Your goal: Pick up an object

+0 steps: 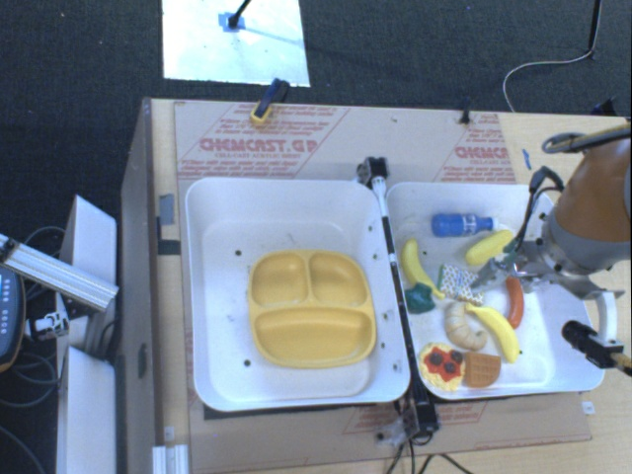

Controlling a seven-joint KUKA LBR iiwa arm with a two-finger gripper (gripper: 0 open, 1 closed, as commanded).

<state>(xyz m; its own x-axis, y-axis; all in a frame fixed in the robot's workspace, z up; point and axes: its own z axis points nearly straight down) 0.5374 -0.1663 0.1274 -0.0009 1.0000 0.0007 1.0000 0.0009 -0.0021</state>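
Toy foods (499, 332), any of which would serve as the object to lift, lie crowded in the right bin (553, 371), which is why the arm (592, 235) reaches in over that side.

Nearest the front wall sit a round pizza toy (442, 365) and a brown waffle (482, 368), touching each other. Just behind them lie a pale bread roll (462, 324) and a banana (504, 336) side by side, with an orange sausage (514, 302) beside the banana's far end.

Above this middle row the hand (499, 270) hangs low, between the sausage and a checkered packet (456, 281). Whether it is spread or pressed together I cannot tell, and nothing can be seen pinched in it. I judge it to be over the packet's edge, poised for a try there.

The crowding is the hazard: the packet touches a green toy (422, 297) on its left and a second banana (413, 263) lies along the dividing wall, so a descent could shove neighbours and grip none. A yellow piece (489, 248) sits just behind the hand, and a blue bottle (460, 225) lies on its side farther back, with the most room around it.

The left bin (227, 215) holds a yellow divided plate (311, 306), well apart from the arm. Beyond both bins, a yellow-handled tool (267, 102) rests at the far edge of the counter (296, 141).
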